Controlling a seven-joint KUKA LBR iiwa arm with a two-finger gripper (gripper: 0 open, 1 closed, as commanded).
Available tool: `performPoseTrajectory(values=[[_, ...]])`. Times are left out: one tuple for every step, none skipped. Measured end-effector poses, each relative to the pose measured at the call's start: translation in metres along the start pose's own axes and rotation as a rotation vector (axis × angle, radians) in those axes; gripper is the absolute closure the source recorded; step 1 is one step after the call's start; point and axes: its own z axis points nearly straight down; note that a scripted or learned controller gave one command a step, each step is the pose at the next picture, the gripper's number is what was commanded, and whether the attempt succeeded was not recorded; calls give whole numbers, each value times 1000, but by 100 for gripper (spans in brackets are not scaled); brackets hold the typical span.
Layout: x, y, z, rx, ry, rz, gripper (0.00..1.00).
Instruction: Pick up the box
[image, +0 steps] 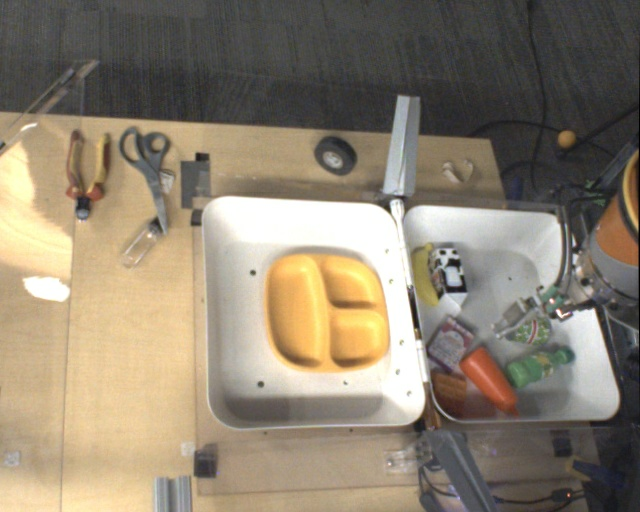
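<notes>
In the right bin (500, 225), a small purple box (452, 343) lies tilted near the left wall. A black-and-white carton (449, 270) sits above it, beside a yellow banana (424, 275). My gripper (527, 318) hangs low over the middle of the right bin, to the right of the purple box and apart from it. It is just above a toy carrot (490, 377) and its green top (537, 366). Nothing shows held in the gripper.
A yellow divided tray (326, 308) lies in the left bin (230, 300). A red item (452, 385) lies by the right bin's front wall. Scissors (150, 165), pliers (85, 170) and a tape roll (335, 155) lie on the bench behind the bins.
</notes>
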Motion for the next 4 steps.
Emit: performPoseTrajectory(values=[[31,89,4,5,4,92,0],[28,61,135,6,3,341,0],[29,63,124,1,2,338,100],[29,63,124,1,2,338,0]])
